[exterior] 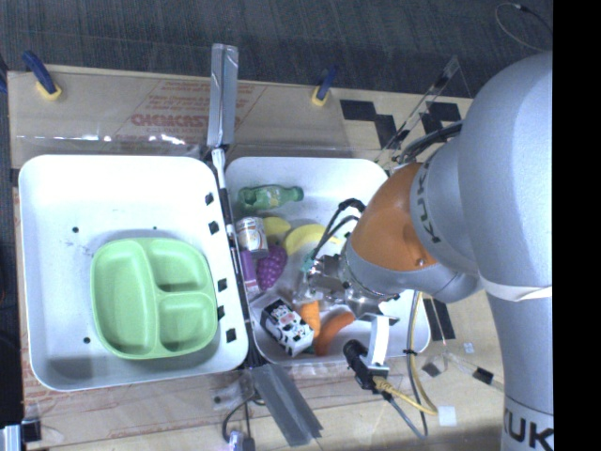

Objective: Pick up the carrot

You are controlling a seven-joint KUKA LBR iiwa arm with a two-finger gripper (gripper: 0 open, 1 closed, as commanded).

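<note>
Over the right bin (282, 169), my grey arm (498, 195) reaches in from the right edge of the bench, its orange band (399, 224) hanging above the bin's right half. My gripper (324, 294) sits low over the bin's near side, just above the carrot (331, 330); whether my fingers are spread or pinching anything, I cannot tell, since the wrist hides them. The left bin (56, 186) carries a green divided tray (155, 297) toward its near edge. In the right bin, a green bottle (269, 196) lies along the far edge. A yellow fruit (302, 239) rests near the middle, with a small can (249, 234) and purple grapes (269, 269) close to the left wall. The carrot lies at the near edge, tilted, touching a black-and-white box (286, 325) on its left.
</note>
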